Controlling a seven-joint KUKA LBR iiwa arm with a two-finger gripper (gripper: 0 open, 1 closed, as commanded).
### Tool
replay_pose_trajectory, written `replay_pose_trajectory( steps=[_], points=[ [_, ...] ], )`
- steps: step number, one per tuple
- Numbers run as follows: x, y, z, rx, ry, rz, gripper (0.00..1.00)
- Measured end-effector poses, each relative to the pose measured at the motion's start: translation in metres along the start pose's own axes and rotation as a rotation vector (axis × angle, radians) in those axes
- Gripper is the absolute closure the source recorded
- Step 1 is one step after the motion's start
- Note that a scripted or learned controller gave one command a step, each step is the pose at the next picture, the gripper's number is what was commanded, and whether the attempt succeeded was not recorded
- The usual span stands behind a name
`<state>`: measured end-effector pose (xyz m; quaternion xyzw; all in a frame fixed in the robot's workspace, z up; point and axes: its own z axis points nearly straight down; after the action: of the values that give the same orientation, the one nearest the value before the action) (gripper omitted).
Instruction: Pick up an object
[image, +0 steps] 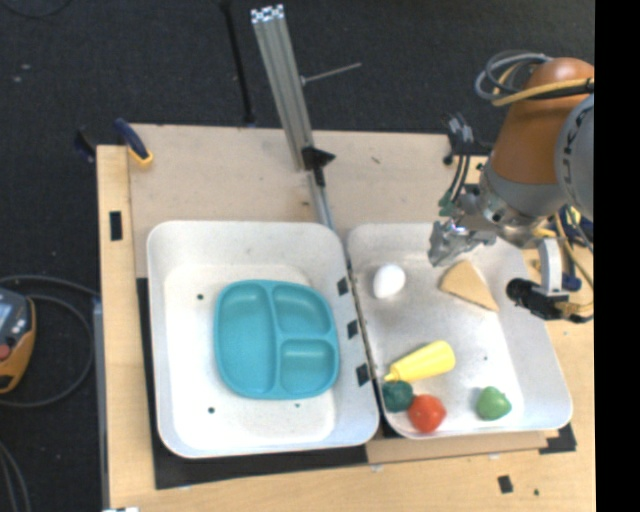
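Note:
The right bin (530, 385) holds a white egg (389, 281), a tan cheese wedge (470, 286), a yellow corn-like piece (423, 361), a dark green piece (397, 396), a red tomato (427, 412) and a green pepper (492, 403). My gripper (448, 243) hangs over the bin's back part, just above and left of the cheese wedge and right of the egg. Nothing shows between its fingers.
The left bin (180, 260) carries a teal divided plate (277, 337). A metal post (290, 100) rises behind the bins at the middle. The arm's orange band (535, 110) and cables (555, 270) overhang the right bin's far right side.

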<state>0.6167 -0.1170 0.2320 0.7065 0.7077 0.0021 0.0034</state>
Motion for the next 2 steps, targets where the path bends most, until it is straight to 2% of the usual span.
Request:
replay_pose_trajectory(
  steps=[1,2],
  points=[
    [0.061,-0.007,-0.007,0.006,0.004,-0.006,1.0],
    [0.12,-0.002,-0.012,0.006,0.003,-0.006,1.0]
  ],
)
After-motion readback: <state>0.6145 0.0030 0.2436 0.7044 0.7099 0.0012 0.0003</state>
